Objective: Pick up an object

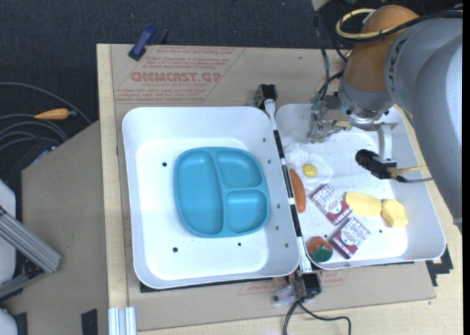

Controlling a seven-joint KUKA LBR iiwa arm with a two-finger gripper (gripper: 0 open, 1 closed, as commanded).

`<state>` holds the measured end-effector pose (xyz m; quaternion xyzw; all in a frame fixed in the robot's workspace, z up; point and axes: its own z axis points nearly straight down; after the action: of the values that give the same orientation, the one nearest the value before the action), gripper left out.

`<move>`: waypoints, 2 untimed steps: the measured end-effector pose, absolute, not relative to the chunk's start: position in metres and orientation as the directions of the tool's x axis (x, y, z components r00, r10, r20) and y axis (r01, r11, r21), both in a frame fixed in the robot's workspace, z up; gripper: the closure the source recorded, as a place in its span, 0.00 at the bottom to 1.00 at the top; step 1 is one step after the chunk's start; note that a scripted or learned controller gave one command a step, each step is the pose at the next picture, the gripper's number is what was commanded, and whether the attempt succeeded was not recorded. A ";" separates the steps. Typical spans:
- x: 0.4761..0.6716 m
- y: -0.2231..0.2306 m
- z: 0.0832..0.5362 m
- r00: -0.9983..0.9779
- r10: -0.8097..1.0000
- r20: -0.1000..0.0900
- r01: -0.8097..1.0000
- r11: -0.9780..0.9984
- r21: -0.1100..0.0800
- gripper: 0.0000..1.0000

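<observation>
Reaching into the right bin [433, 242], the gripper [321, 126] hovers at its upper left corner; finger state cannot be told. Descending squarely over the fried egg [306, 165] just below would favour a clean grasp.

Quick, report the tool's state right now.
Tool: low over the far end of the right bin; open or closed cannot be told from this view, and nothing is seen held in it.

Divided plate [220, 191] in left bin [139, 135]
</observation>
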<state>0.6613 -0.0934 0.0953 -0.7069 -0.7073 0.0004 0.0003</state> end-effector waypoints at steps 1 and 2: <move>0.661 -0.093 0.095 -0.001 1.000 0.000 1.000 0.001 -0.001 0.00; 0.662 -0.093 0.106 -0.001 1.000 -0.001 1.000 0.001 0.001 1.00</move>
<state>0.6618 -0.0931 0.1056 -0.7068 -0.7074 0.0000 -0.0005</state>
